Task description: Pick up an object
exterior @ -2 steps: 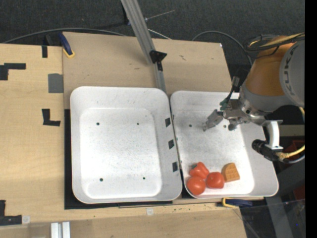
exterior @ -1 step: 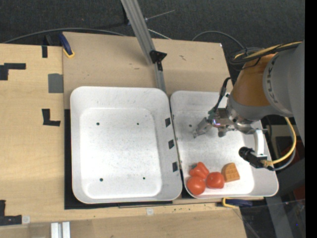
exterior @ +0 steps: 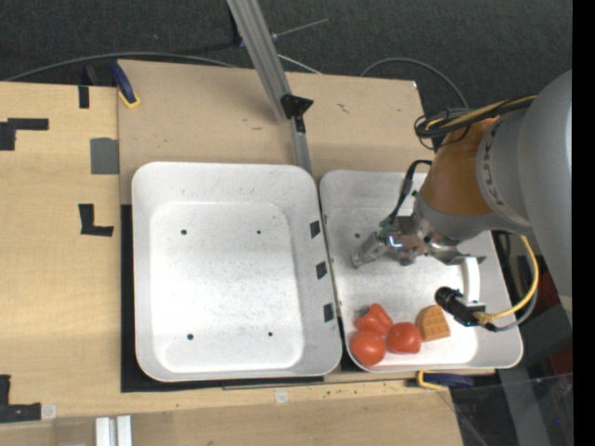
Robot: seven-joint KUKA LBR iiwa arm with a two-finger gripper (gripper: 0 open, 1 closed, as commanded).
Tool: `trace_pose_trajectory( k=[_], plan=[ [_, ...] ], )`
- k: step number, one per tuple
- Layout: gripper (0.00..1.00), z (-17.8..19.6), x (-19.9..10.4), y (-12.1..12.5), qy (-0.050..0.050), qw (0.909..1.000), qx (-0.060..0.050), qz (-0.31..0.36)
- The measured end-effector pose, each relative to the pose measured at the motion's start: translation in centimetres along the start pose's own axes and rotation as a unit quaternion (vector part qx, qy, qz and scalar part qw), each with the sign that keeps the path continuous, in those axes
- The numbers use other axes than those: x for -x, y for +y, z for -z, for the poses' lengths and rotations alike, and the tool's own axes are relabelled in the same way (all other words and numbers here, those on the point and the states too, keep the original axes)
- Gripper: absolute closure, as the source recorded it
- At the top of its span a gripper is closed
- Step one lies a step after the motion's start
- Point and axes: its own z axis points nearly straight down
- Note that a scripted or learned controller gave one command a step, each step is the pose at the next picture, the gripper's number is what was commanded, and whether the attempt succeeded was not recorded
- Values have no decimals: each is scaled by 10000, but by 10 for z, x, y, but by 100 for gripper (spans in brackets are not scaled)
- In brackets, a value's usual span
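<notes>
Camera view from above the bench: two shallow white plastic bins lie side by side, the larger left bin [exterior: 223, 268] and the right bin [exterior: 372, 203], whose inner edges meet. The grey arm with its orange wrist band [exterior: 456, 179] reaches into the right bin, and its two-finger gripper [exterior: 372, 252] hovers low over the bin's bare middle; the fingers appear spread apart with nothing between them, though their tips are small and somewhat blurred. The candidate things lie together in the near corner of the right bin, below the gripper and apart from it. They number four: three glossy red rounded pieces resembling toy tomatoes or peppers, namely the upper red piece [exterior: 375, 319], the lower-left red piece [exterior: 368, 347] and the right red piece [exterior: 403, 338], which touch one another, and one tan ridged block resembling a toy biscuit or bread [exterior: 433, 323] just beside the right red piece. All four are judged light and rigid, probably hollow plastic; the red ones look smooth and curved, hence likely to slip or roll from a pinch unless taken across the widest part. The tan block offers flatter sides and stands at the cluster's edge, so it appears the easier hold. A dark cable fitting [exterior: 451, 298] near the tan block could obstruct an approach from that side.
</notes>
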Motion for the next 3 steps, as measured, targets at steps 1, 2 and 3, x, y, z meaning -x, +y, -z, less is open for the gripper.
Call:
trace_pose_trajectory(
  k=[1, 2, 3],
  plan=[
    [100, 12, -1, 0, 6, 10000, 2, 4],
    [100, 56, 2, -4, 4, 10000, 19, -5],
    [100, 108, 11, 1, -1, 10000, 31, -3]
  ],
)
